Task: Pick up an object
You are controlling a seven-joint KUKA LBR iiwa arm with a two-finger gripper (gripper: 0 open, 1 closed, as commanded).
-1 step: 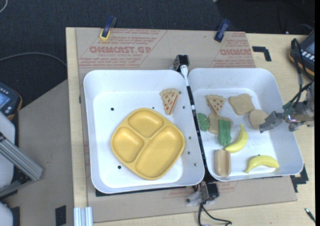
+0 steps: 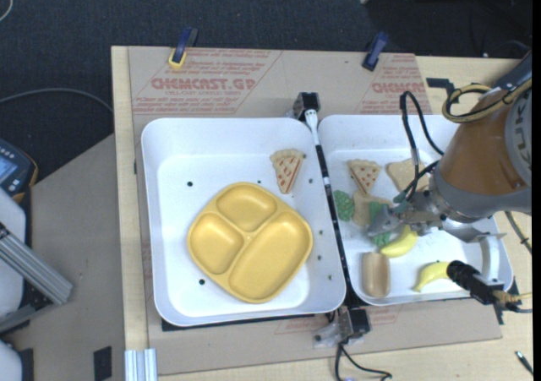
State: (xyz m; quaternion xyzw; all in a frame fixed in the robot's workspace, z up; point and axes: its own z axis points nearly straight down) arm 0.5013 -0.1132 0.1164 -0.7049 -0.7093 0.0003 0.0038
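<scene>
My gripper (image 2: 387, 220) is low in the right bin (image 2: 499, 265), reaching in from the right, with the arm's orange band above it. It sits over a cluster of toy foods: a green leafy piece (image 2: 344, 204), a tan piece (image 2: 365, 212) and a small yellow banana (image 2: 400, 245) just below it. The arm hides what lies directly under the gripper. Elsewhere in that bin lie a waffle-patterned wedge (image 2: 365, 174), a tan bread piece (image 2: 401, 172), a hot dog bun (image 2: 375, 274) and a second banana (image 2: 431, 274).
The left bin (image 2: 165, 160) holds a yellow divided plate (image 2: 249, 240) and another waffle wedge (image 2: 286, 169) near its back right corner. A black divider rail (image 2: 325, 193) runs between the bins. Black cables (image 2: 414, 130) loop over the right bin's back.
</scene>
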